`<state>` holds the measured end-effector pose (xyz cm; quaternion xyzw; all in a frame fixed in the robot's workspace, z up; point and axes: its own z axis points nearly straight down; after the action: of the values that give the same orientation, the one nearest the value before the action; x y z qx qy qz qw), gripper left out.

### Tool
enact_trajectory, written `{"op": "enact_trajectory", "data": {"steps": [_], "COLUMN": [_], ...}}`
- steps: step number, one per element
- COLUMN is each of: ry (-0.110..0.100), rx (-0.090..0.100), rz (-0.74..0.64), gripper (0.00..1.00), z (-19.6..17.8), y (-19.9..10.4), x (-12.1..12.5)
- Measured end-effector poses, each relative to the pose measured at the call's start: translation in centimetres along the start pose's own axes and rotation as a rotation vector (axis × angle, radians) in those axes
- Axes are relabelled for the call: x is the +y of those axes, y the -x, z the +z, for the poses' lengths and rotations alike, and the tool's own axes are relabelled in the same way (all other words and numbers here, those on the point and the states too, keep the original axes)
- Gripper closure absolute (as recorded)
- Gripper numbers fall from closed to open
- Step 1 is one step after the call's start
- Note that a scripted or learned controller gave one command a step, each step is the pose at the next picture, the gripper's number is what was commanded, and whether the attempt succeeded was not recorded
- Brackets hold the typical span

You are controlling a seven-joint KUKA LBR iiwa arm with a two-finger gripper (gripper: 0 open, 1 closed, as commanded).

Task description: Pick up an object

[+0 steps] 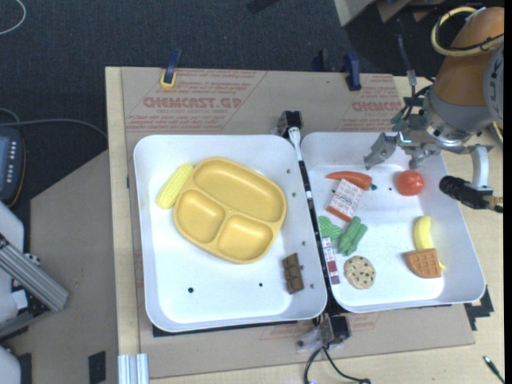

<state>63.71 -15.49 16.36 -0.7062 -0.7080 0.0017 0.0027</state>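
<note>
**Tomato lies free in right bin**

Tomato [410, 182] rests at the right bin's [384, 298] one o'clock, just below the gripper [398, 149], whose fingers are spread and hold nothing. A carrot [350, 179] lies at the tomato's nine o'clock.

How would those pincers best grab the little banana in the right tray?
Probably across its middle, from straight above. The banana lies flat and roughly upright in the picture, so fingers closing on its two long sides would span its narrow width. The waffle crowds its lower end.
</note>
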Motion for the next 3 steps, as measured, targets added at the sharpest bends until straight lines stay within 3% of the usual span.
{"op": "enact_trajectory", "data": {"steps": [2,3], "ry": [0.011,0.014], "rx": [0.000,-0.003], "rz": [0.003,0.002], "gripper": [0.00,1.00], "z": [7.6,6.4], "y": [0.0,0.1], "x": [0.0,0.0]}}
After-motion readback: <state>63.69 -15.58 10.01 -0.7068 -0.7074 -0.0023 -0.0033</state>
